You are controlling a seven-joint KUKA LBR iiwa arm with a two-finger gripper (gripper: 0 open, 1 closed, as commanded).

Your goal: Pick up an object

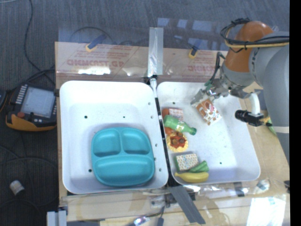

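On a bench over dark grey carpet, the gripper [210, 91] is hovering in the right white bin's [235, 147] far part, its opening impossible to tell, with a crinkled red-and-white snack packet [208, 110] lying just below it, tilted diagonally.

Glossy white plastic bins [70, 126], matt teal plastic tray [123, 157].

Even, bright light falls from overhead. The two white bins [108, 93] are nearly washed out, their walls losing detail. The teal tray [123, 155] throws only a soft, faint shadow around its edge. Clear plastic sheeting [117, 60] behind the bins catches pale glare. The picture is slightly soft throughout, so small items look perhaps blurred rather than crisp.
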